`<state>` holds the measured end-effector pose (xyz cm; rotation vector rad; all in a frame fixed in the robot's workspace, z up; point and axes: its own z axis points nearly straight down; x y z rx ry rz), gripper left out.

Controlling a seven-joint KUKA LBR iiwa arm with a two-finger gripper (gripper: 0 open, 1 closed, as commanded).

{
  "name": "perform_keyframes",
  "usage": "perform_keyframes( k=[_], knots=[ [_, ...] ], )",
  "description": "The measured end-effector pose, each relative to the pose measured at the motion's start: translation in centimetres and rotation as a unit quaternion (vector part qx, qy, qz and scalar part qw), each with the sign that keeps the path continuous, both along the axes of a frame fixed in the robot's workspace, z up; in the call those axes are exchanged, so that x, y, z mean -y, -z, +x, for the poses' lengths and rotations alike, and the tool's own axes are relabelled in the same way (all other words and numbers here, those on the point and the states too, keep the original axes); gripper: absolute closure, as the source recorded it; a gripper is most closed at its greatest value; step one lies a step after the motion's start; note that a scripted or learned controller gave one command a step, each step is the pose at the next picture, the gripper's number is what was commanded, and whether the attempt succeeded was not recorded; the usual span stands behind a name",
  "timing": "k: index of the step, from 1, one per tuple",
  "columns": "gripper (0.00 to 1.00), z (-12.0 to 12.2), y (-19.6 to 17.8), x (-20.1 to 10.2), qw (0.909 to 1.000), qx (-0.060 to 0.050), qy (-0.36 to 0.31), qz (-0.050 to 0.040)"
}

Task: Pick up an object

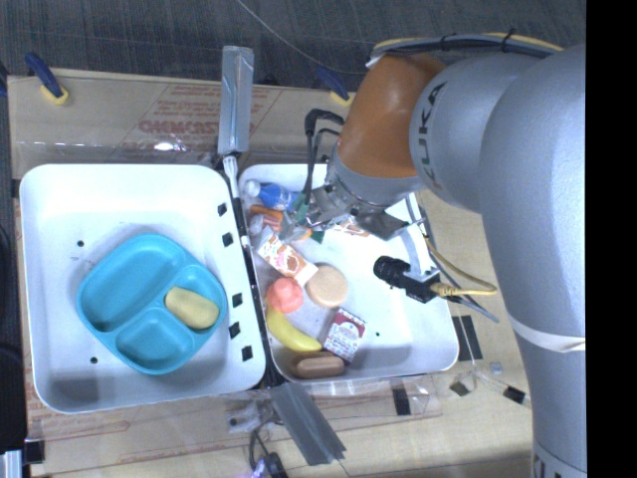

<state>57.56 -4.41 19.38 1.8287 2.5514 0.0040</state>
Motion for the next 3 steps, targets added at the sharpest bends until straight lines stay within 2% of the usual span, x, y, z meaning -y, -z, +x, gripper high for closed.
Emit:
perform_keyframes(
  k=[1,2,3],
  knots=[
    [1.0,3.2,-2.0,4.5,0.9768,0.0,-0.214,-0.0019],
    [1.0,2.2,8.7,8.3,0.9575,-0.005,-0.288,0.0005],
    [1.0,1.1,10.2,5.9,0.9436,-0.002,-0.331,-0.0014]
  ],
)
